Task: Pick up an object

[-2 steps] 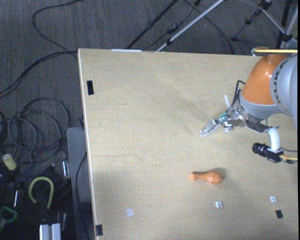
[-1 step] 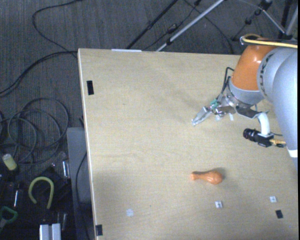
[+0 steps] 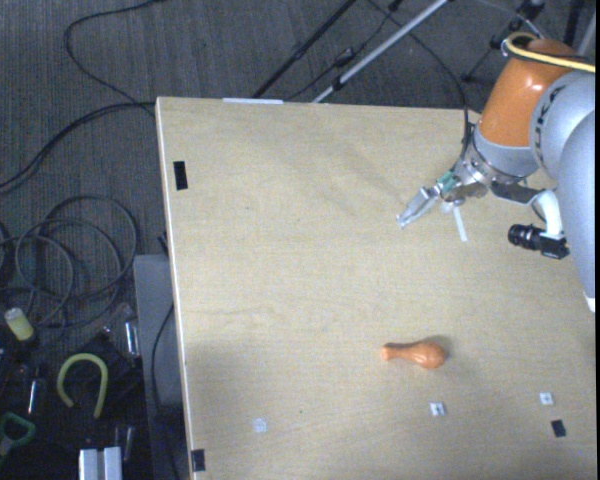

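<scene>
Gripper above and right of target, nothing held.

Two-finger gripper point(image 3: 438, 213) spread open, holding nothing, over the tan wooden bench top point(image 3: 280, 268). Small orange pear-shaped object point(image 3: 417, 354) lies well apart toward the near edge, long axis roughly left-right, narrow end left.

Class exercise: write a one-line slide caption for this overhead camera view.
KUKA arm's open gripper hovers above the tan bench surface, with the orange pear-shaped object lying apart, nearer the camera.
</scene>
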You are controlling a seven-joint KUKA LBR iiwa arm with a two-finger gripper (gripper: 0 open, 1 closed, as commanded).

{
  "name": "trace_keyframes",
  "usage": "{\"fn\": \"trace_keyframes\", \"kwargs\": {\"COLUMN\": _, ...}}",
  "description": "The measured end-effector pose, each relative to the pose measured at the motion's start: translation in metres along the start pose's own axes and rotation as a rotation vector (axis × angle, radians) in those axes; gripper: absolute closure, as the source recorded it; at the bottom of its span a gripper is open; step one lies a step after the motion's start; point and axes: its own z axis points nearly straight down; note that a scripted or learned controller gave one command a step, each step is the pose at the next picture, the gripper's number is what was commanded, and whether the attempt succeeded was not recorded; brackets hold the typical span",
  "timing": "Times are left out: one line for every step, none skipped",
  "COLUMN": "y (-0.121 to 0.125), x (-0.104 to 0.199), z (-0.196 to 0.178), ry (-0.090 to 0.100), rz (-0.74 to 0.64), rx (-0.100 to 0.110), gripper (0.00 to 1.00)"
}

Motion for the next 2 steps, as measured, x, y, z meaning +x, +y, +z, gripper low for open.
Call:
{"fn": "trace_keyframes", "kwargs": {"y": -0.007, "x": -0.019, "z": 0.035, "ry": 0.001, "rz": -0.464, "rx": -0.001, "gripper": 0.0}}
{"fn": "trace_keyframes", "kwargs": {"y": -0.006, "x": -0.018, "z": 0.025, "ry": -0.002, "rz": -0.464, "rx": -0.004, "gripper": 1.0}}
